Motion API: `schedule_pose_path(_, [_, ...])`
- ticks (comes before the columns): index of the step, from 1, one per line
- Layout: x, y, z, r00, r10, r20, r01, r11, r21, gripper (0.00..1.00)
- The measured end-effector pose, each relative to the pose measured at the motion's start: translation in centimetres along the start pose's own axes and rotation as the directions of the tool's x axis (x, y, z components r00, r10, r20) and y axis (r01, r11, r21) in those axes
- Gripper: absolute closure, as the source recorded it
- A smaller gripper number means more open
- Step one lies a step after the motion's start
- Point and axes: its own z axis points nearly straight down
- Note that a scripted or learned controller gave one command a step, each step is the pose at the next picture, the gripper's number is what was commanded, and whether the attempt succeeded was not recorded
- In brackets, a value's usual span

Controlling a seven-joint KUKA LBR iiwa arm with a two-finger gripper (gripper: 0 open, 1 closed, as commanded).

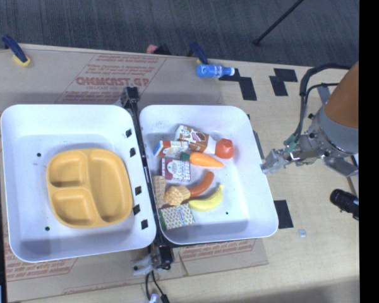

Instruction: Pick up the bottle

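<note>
- The bottle (pixel 213 71) is seen lying on its side on the bench behind the right bin (pixel 256 169), long axis left-right, cap end right.
- The gripper (pixel 273 161) is parked just right of that bin; open or clenched can't be told.
- The arm is cut off at the right.

The cardboard sheet (pixel 114 74) under the bins bears red "CHEMCAST GP" print.
</note>
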Motion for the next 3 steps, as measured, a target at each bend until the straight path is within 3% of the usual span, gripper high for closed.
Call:
schedule_pose_path(1, [0.0,0.0,4.3,1.000,0.017,-0.002,-0.017,1.000,0.002,1.00])
schedule_pose_path(2, [6.8,0.6,4.4,1.000,-0.007,-0.003,0.007,1.000,0.003,1.00])
schedule_pose_path(3, [8.4,0.7,10.4,0.958,0.287,-0.003,-0.287,0.958,0.006,1.00])
